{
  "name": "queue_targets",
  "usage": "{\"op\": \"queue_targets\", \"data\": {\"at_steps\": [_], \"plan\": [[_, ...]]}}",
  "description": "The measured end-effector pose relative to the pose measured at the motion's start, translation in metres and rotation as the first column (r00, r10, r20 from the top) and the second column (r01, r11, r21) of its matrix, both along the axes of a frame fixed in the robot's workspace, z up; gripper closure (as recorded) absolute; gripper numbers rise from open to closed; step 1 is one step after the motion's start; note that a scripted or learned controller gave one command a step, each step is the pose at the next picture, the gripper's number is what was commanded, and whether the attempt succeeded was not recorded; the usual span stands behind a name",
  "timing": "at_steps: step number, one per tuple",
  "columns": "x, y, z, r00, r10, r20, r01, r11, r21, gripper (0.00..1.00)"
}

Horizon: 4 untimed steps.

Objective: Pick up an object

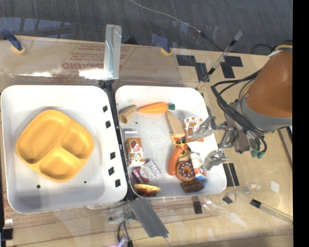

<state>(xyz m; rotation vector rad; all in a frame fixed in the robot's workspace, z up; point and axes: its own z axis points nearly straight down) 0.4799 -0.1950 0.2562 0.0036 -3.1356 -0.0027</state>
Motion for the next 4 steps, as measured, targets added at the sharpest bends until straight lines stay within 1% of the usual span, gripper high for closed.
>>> {"op": "queue_targets", "data": {"at_steps": [1, 2, 3, 4], "plan": [[0.036, 0.006, -0.144, 0.986, -0.165, -0.003, 0.165, 0.986, 0.0, 0.0], [0.03, 0.055, -0.167, 0.98, -0.2, 0.0, 0.2, 0.98, 0.0, 0.0], [0.031, 0.055, -0.16, 0.981, -0.193, -0.001, 0.193, 0.981, -0.002, 1.0], [0.027, 0.082, -0.137, 0.927, -0.374, 0.025, 0.375, 0.927, -0.015, 1.0]]}}
